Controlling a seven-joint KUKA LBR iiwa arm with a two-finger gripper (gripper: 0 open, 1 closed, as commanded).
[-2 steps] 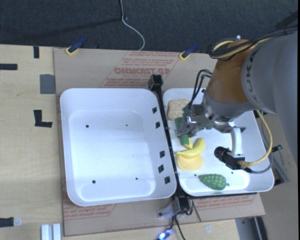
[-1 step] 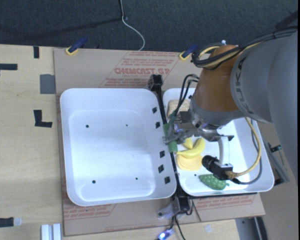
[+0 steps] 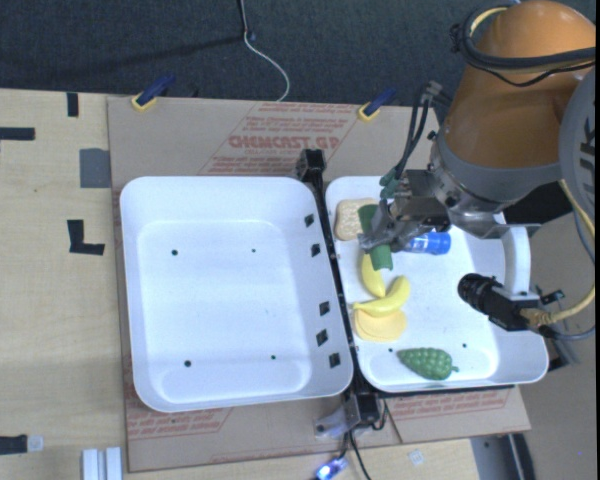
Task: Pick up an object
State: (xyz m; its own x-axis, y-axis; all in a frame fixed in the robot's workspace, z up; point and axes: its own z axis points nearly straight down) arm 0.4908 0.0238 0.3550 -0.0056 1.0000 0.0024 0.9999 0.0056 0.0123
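The arm [image 3: 525, 88] reaches in from the right, its orange band high above the right bin [image 3: 480, 363]. The gripper [image 3: 388, 230] hangs low over the upper left part of that bin. Its dark metal parts crowd together there, and whether it is spread or closed, or has hold of anything, cannot be told from this slant.

Directly under the gripper lies a small green piece [image 3: 381, 258], touching the top end of a yellow banana [image 3: 384, 286]. Just left of the gripper, against the bin's inner wall, sits a tan, bread-like piece [image 3: 349, 218]. To the gripper's right a blue object [image 3: 432, 242] lies partly hidden by the wrist. Below the banana rests a pale yellow lump [image 3: 379, 323], touching it. Nearer the front wall lies a bumpy green object [image 3: 426, 362], apart from the rest.

The left bin [image 3: 140, 268] stands beside the right one on a cardboard sheet [image 3: 270, 138].
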